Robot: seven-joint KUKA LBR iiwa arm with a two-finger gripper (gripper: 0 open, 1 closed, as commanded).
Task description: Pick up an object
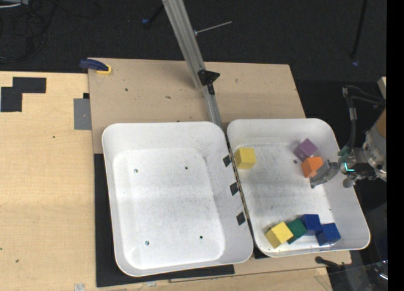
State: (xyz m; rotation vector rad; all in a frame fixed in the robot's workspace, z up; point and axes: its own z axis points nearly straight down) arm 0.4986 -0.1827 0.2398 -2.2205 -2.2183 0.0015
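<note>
We are at the approach: our gripper (329, 174), fingers spread and empty, sits at the frame's right, just beside the orange block (311, 166). Next, centre and close.

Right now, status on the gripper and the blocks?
Gripper low in right bin, beside orange block; nothing seen gripped. Purple block just behind. Yellow block sits apart.

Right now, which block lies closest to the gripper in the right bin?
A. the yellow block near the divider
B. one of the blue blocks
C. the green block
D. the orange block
D: the orange block sits right beside the gripper, under the purple block, while the other blocks lie farther off in the right bin.
</note>
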